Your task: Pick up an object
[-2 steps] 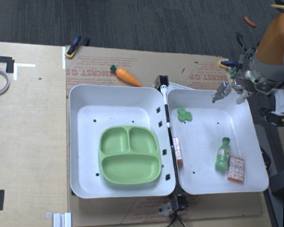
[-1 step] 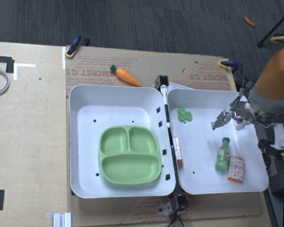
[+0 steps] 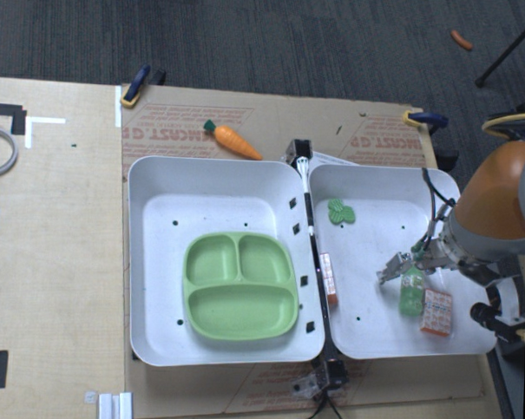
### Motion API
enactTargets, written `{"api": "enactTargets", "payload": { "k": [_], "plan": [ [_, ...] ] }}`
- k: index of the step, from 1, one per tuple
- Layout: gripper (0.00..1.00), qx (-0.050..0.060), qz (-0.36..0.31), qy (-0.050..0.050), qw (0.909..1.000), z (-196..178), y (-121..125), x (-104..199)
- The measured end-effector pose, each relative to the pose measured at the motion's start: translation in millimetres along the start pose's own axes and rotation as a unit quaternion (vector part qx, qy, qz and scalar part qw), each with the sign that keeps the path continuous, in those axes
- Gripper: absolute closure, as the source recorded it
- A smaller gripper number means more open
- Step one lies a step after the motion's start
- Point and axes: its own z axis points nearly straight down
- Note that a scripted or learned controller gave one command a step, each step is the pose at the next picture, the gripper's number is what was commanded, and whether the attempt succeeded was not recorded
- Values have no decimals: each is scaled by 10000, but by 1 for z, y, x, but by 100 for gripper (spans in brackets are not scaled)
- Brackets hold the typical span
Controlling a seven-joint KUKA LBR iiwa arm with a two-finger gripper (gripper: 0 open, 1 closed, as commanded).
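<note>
the hand (image 3: 405,268) hangs low in the right bin (image 3: 370,339), near that bin's right wall, at the end of the grey arm (image 3: 497,206) with its orange band. its metal fingers point down and to the left, just above the top of a small green bottle (image 3: 412,296); whether they are spread or closed cannot be told, and nothing is seen between them. the green bottle lies on the bin floor just below the hand, and touching it on the right is a small orange-and-white packet (image 3: 437,312) whose print is too small to read. farther toward the bin's back left corner sits a green leafy toy (image 3: 340,213). a narrow red-and-white stick-shaped packet (image 3: 328,280) lies along the left wall of the right bin, its lettering unreadable.

the left bin (image 3: 148,243) holds a light green divided plate (image 3: 240,286) with three compartments. behind the bins, on the brown cardboard sheet (image 3: 275,122) covering the table, a toy carrot (image 3: 233,140) lies near the back edge. red mirrored print shows on the cardboard at both back corners; it cannot be read with certainty. blue clamps (image 3: 136,86) pin the sheet at the back edge.
</note>
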Motion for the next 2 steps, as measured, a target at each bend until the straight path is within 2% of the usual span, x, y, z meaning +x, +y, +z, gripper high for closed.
{"api": "enactTargets", "payload": {
  "k": [1, 2],
  "plan": [
    [100, -9, 14, -5, 10000, -10, 1, -1],
    [100, -1, 1440, -2, 9896, -115, -45, 35]
  ]
}}
